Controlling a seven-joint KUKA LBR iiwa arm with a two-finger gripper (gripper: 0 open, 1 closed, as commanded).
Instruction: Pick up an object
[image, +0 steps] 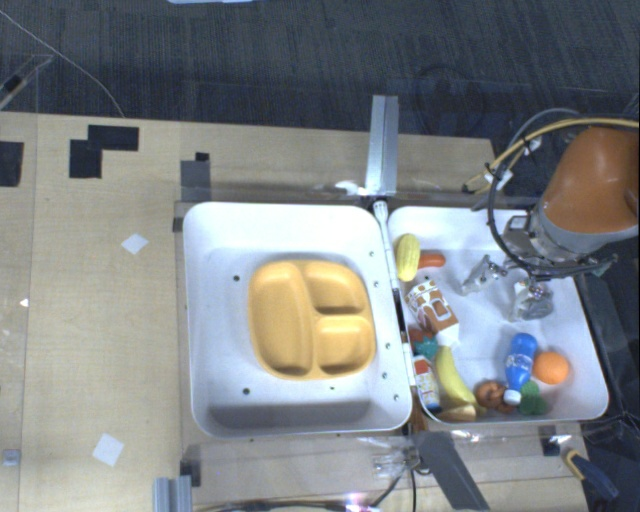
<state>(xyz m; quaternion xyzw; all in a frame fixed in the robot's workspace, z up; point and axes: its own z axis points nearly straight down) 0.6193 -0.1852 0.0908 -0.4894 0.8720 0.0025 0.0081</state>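
The yellow divided tray (308, 318) lay centred in the left bin (215, 300). The right bin (590, 390) held the candidates: a corn cob (407, 256) at 11 o'clock, a carton (432, 308) and banana (453, 378) along 8 o'clock, a blue bottle (519, 359) and orange (551, 368) at 5 o'clock. The hand (507, 285) hung released over bare floor at 1 o'clock, grasping nothing. Recommended: descend vertically on an isolated item, likely the bottle. The wrist hid the bin's far corner; the small items at 6 o'clock were indistinct.
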